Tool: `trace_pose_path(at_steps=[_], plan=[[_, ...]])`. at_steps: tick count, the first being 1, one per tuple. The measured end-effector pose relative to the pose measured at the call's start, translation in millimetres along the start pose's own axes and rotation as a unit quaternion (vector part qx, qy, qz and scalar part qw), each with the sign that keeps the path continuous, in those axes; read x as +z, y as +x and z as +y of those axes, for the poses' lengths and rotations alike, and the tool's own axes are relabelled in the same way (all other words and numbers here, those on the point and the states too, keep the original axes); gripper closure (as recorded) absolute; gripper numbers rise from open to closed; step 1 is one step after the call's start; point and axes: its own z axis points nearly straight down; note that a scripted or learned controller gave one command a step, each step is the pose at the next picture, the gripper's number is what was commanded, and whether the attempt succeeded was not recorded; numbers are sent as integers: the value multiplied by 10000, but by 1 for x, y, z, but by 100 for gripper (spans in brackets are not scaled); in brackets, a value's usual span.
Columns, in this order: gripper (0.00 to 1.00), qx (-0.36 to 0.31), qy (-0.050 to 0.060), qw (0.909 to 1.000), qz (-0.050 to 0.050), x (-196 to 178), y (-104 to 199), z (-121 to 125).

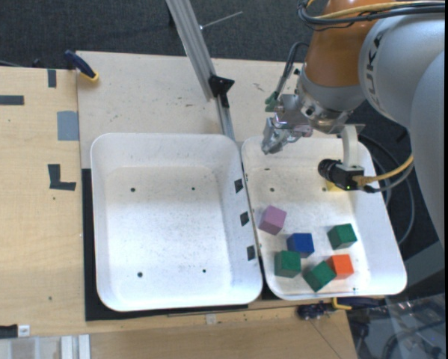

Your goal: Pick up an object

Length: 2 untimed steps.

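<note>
arm [373, 58]: grey, with an orange band above the wrist; reaches in from the right and hangs over the far end of the right bin.
gripper [271, 145]: above the right bin's far left corner, close to the wall shared with the left bin; points down; nothing shows between its tips. open or shut: cannot tell at this angle.
right bin [381, 223]: shallow, white; holds all six cubes, grouped in its near half, well apart from the gripper.
purple cube [273, 220]: farthest up of the group, on its left side, near the shared wall.
blue cube [301, 243]: just below and right of the purple cube, near the dark green cube.
dark green cube [288, 263]: near left of the group, just below the blue cube.
green cube [319, 274]: nearest the bin's front edge, tilted, touching the orange cube.
orange cube [342, 265]: right of the green cube, below the far green cube.
far green cube [342, 235]: right side of the group, apart from the blue cube.
left bin [104, 200]: shallow, white, beside the right bin; a few dark dots on its floor.
pole [197, 47]: grey metal, slanting from the top edge down to the gap between the bins.
bench [29, 223]: pale wood, with grey and black tape marks on the left.
</note>
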Motion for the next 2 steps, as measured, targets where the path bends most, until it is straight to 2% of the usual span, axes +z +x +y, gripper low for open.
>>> trace_pose_path(at_steps=[1,2], plan=[[100,-1,3,10000,-5,6,57,6],[100,3,17,10000,-8,28,107,-5]])
